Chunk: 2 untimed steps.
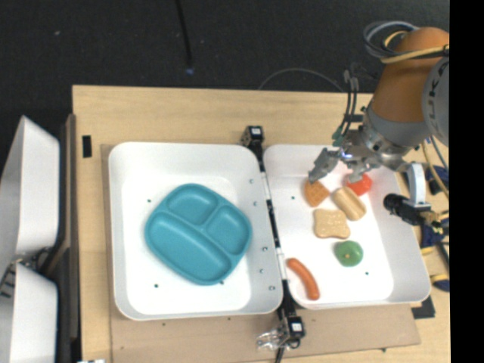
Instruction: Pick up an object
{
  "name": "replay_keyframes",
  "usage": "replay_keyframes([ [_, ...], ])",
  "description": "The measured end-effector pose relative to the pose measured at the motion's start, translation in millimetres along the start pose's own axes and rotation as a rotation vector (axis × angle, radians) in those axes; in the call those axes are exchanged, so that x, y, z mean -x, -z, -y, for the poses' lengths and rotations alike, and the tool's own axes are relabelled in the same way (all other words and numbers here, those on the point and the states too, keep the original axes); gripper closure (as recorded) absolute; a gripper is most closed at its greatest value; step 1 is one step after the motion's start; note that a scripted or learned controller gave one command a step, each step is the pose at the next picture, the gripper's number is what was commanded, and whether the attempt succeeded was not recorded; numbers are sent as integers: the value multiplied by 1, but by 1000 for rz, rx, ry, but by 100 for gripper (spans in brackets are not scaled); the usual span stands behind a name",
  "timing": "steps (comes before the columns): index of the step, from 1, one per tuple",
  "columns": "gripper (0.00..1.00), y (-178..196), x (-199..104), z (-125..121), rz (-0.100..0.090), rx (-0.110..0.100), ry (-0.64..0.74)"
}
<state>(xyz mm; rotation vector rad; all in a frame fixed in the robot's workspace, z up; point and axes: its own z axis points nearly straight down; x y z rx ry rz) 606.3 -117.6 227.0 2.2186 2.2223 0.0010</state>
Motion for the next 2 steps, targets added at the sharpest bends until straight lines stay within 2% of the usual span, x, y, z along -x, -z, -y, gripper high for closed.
replay_keyframes([
  [2, 0, -89, -1, 6, 1, -4, -5],
])
